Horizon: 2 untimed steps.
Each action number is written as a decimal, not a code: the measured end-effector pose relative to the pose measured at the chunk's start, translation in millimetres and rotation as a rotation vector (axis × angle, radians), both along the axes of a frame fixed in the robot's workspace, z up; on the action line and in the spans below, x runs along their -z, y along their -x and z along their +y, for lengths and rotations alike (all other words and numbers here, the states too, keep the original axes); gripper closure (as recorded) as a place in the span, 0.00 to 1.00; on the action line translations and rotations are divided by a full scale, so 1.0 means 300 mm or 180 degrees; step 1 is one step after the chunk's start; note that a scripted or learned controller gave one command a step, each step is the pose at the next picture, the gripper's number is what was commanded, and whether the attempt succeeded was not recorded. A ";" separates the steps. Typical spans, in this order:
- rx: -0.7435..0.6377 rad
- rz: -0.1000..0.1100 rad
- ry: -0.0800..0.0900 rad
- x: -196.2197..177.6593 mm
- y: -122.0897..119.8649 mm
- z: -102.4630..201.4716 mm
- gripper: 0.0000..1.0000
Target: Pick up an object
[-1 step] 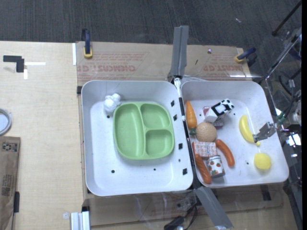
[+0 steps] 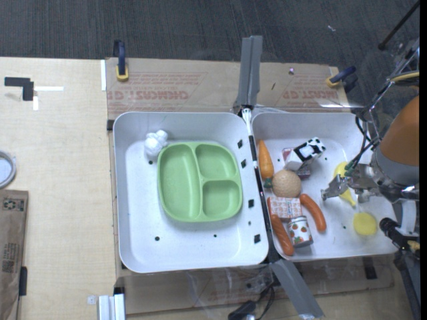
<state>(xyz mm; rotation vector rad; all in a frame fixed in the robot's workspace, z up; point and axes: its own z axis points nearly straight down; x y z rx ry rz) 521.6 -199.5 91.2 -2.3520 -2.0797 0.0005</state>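
Note:
The right white bin holds a pile of toy food. There is an orange carrot, a brown ball, a black-and-white cow figure, a red-orange sausage, a small can and a yellow round fruit. My gripper reaches in from the right and hangs low over the bin's right half. It sits right over a yellow banana, which it partly hides. I see nothing clearly lifted in it.
The left white bin holds a green divided plate and a small white object at its back left corner. A grey bar stands behind the seam between the bins. Clamps grip the cardboard at the back.

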 end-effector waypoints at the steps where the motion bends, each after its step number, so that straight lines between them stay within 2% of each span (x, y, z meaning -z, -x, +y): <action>1: 0.0001 0.0004 -0.0001 -0.028 0.000 0.001 1.00; 2: 0.0096 0.0005 0.0007 -0.465 -0.097 0.180 1.00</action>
